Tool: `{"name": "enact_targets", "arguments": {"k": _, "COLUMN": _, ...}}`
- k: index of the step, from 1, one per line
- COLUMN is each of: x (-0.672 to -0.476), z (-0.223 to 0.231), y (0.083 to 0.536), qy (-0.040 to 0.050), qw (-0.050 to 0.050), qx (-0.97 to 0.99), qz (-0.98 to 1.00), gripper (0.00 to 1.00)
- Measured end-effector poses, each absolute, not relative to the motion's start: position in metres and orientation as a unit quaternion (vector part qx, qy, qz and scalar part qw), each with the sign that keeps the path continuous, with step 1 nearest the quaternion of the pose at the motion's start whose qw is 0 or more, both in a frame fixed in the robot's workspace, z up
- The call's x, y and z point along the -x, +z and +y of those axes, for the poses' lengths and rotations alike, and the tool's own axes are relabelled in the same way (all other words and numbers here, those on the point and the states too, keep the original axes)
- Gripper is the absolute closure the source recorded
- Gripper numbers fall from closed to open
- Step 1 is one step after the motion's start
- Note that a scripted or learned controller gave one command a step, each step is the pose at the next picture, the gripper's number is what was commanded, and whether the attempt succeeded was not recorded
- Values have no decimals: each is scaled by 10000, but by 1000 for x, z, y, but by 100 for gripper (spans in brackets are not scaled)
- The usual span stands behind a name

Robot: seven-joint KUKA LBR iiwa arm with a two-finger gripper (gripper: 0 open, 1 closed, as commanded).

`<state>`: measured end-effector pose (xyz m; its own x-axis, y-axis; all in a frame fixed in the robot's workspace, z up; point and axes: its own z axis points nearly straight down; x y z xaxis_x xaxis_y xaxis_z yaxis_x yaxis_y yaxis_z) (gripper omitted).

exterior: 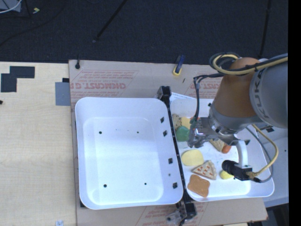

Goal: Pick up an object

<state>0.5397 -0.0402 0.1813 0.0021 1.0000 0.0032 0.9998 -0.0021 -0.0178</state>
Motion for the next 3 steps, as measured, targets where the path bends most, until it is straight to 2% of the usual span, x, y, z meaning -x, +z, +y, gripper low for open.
{"name": "enact_targets", "arguments": {"k": 1, "x": -500, "z": -43, "y": 187, "qy": 21, "qw": 31, "qx": 7075, "qz": -7067, "gripper": 100}}
{"name": "enact_targets", "arguments": {"k": 2, "x": -502, "z": -9, "y": 327, "qy": -43, "qw": -32, "qx": 7053, "qz": -7089, "gripper": 100}}
{"name": "enact_targets", "arguments": {"k": 3, "x": -516, "z": 63, "y": 518, "qy": -70, "qw": -45, "qx": 7044, "qz": -7098, "gripper": 100}}
